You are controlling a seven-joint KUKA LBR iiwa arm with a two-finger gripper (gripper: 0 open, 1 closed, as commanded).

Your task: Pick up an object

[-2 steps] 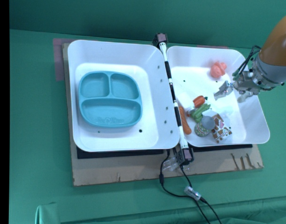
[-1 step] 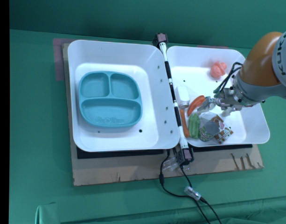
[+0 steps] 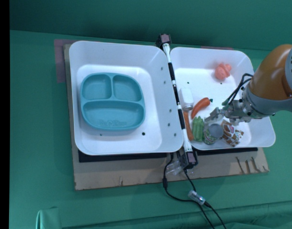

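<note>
Low over the right bin (image 3: pixel 260 87), the claw (image 3: pixel 218 114) hangs at the end of the grey arm (image 3: pixel 274 82), whose orange band bulks in from the right edge; whether it is released or clenched I cannot tell, since the metal parts blur together against the white floor, and nothing can be made out in its grip. Just below it stands a small can (image 3: pixel 212 133) with a grey top and a printed label, and touching the can's right side lies a colourful printed packet (image 3: pixel 232 133). Left of the can sits a bunch of green pods (image 3: pixel 198 128), and beside them, against the divider between the bins, an orange carrot (image 3: pixel 188 126). A red-orange chili pepper (image 3: pixel 200 107) with a green stem lies slantwise just left of the claw, near a small white rectangular block (image 3: pixel 186 96). Well apart from these, toward the far corner of the same bin, rests a pink-orange lumpy toy (image 3: pixel 223 70). The left bin (image 3: pixel 88 54) carries a teal divided plate (image 3: pixel 112 102) with three compartments. Both bins sit on a cardboard sheet (image 3: pixel 117 173) on the green worktop (image 3: pixel 36 128), with black cables (image 3: pixel 184 192) trailing from the near end of the divider.
</note>
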